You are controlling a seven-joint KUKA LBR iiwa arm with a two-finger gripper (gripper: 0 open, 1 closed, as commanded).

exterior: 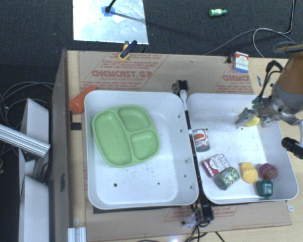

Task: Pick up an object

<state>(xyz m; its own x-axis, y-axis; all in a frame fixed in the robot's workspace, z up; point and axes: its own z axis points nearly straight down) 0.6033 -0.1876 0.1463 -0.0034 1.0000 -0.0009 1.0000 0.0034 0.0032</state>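
Note:
My gripper [249, 119] hangs over the upper right part of the right bin [227, 110], reaching in from the right. A small yellow object [252, 121] sits between its grey fingers, just above the bin floor. Lower in the same bin lie a can with a white and red label [201, 140], a red and white packet [215, 164], a green can [227, 177], a yellow corn piece [248, 172], a maroon round fruit [267, 171] and a dark green piece [264, 187].
The left bin [111, 185] holds a green divided plate [125, 135]. An orange item [77, 101] lies outside its upper left corner. A small red and white box [241, 62] stands on the bench behind the right bin. A black divider [189, 130] runs between the bins.

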